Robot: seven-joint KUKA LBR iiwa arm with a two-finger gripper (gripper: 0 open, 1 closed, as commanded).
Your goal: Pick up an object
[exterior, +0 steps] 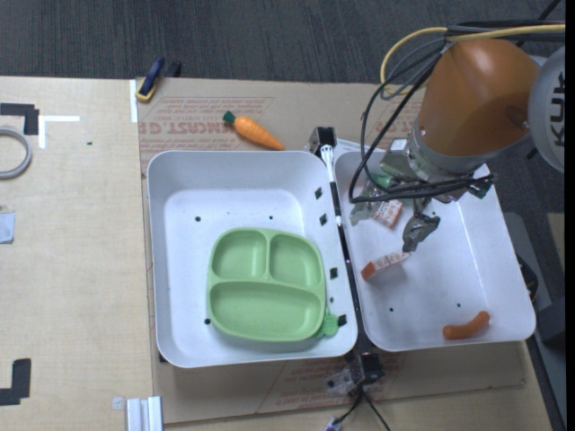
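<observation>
My gripper (419, 232) hangs over the right bin (503, 241), under the arm's orange band. Just below and left of its tip, a small red and white packet (386, 263) lies on the bin floor. A second red and white packet (388, 212) sits left of the gripper, partly behind cables. An orange sausage-shaped toy (467, 326) rests near the bin's front edge. I see nothing held in the gripper.
In the left bin (180, 196) lies a green divided plate (267, 284). A toy carrot (254, 131) rests on the bench behind the bins, and a blue clip (151, 79) lies further left. Yellow and black cables loop above the right bin.
</observation>
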